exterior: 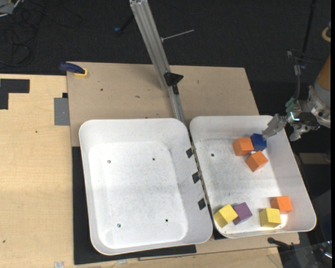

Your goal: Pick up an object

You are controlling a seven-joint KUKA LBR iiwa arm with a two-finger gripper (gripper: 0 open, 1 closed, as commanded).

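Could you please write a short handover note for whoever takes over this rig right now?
Tool: at the right bin's far right rim, above the blocks, with nothing seen between its fingers; open or shut cannot be told.

Blocks, all in the right bin: blue cube touching an orange cube, a second orange cube just below them; near the front edge, a yellow cube beside a purple cube, and a yellow cube beside an orange cube.

Done: nothing lifted yet.

Left: grasp and lift one block; the blue and orange cluster lies nearest the tool.
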